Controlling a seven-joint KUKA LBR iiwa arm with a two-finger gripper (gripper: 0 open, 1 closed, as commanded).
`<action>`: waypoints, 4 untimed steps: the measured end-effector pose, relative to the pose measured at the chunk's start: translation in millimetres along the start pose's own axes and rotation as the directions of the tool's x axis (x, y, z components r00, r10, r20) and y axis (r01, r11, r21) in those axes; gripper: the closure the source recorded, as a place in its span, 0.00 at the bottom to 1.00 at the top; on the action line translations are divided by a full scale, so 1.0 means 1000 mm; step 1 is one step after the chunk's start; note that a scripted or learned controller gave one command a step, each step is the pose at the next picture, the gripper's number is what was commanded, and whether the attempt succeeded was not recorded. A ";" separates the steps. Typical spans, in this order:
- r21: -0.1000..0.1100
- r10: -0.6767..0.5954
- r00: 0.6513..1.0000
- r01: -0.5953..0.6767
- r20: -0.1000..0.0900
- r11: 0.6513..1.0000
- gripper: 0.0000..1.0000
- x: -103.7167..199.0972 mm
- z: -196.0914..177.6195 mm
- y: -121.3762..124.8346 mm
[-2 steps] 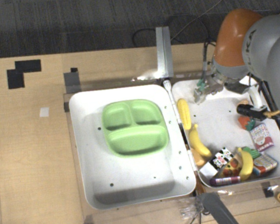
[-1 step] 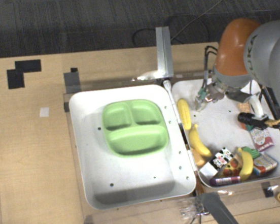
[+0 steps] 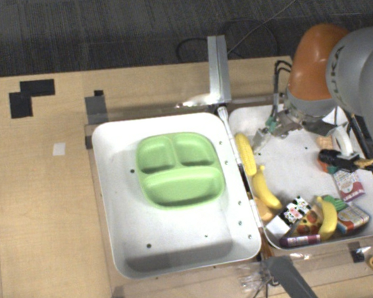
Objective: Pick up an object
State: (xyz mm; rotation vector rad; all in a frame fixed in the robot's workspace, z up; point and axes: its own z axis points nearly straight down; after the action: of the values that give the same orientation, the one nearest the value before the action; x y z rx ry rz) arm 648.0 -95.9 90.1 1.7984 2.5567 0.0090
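Note:
My gripper [image 3: 273, 126] hangs low over the back of the right bin [image 3: 291, 165], above bare white floor, with nothing visibly in it. A yellow banana [image 3: 245, 154] lies along that bin's left wall, just left of the gripper. A second banana [image 3: 266, 193] lies in front of the first. At the bin's front sit a third banana [image 3: 328, 216], a black-and-white patterned box [image 3: 295, 211], a purple marker [image 3: 300, 239] and a red-and-white packet [image 3: 349, 185].
The left bin [image 3: 123, 208] holds a green divided plate [image 3: 179, 168]. A metal post [image 3: 219, 69] stands behind the wall between the bins. The grey arm with its orange band [image 3: 314, 60] covers the right bin's back right corner.

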 end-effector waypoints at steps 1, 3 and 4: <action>0.006 0.127 0.992 -0.127 -0.004 0.992 0.00 -0.001 0.001 0.017; 0.003 -0.066 0.998 0.066 -0.008 0.998 1.00 -0.003 -0.009 0.021; 0.009 -0.187 0.982 0.187 -0.010 0.982 1.00 -0.064 -0.031 -0.017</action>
State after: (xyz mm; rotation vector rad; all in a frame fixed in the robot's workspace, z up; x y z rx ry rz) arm 653.4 -162.2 121.9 1.5568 2.7251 0.0024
